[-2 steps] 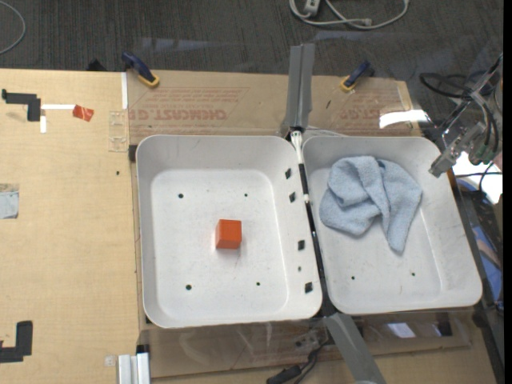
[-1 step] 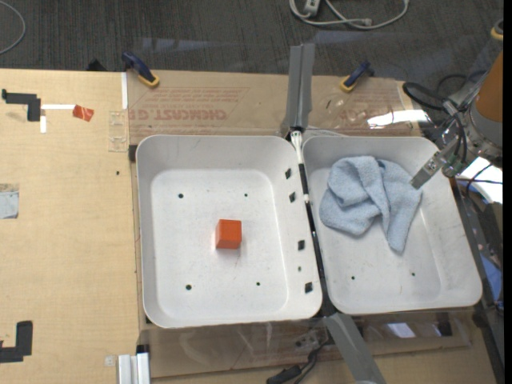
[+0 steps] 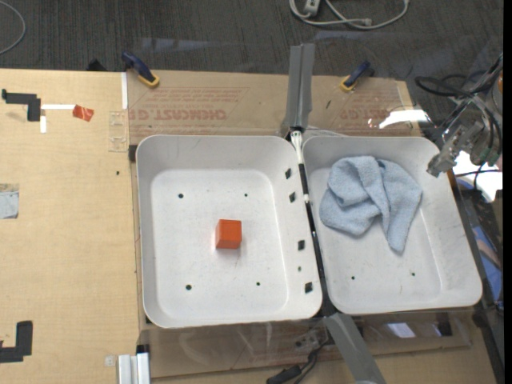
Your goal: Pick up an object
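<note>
Gripper at right bin's upper-right rim — beside crumpled blue cloth.

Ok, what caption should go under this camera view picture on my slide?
Gripper at the right bin's edge near a crumpled blue cloth; an orange block sits in the left bin.

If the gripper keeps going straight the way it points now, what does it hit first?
Probably the right bin's upper right rim or floor just below the gripper. The blue cloth lies farther left, likely off that line; depth is unclear.
</note>
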Robot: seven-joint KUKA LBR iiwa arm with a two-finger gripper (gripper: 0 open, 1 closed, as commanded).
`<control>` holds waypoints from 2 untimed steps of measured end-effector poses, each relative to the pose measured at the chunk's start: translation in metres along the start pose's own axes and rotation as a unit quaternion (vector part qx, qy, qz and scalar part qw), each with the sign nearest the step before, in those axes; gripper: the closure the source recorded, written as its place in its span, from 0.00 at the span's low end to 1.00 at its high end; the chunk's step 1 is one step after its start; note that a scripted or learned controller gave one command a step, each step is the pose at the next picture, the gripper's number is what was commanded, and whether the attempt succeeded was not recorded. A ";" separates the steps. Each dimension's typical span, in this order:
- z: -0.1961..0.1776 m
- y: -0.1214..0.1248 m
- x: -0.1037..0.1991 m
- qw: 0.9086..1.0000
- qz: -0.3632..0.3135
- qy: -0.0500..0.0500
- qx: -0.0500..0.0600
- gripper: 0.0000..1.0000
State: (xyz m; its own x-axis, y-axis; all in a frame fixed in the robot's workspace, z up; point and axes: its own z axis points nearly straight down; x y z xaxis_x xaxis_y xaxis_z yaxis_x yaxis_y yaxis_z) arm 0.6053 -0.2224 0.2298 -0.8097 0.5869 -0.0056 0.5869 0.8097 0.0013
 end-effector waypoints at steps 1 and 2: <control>-0.010 0.001 -0.001 1.000 0.000 -0.002 -0.001 1.00; -0.003 0.004 -0.005 0.991 -0.135 0.001 -0.001 1.00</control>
State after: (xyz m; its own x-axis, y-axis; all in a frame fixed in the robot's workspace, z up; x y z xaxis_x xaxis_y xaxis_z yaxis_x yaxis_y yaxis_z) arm 0.6115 -0.2216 0.2325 -0.9375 0.3480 -0.0048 0.3480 0.9375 0.0011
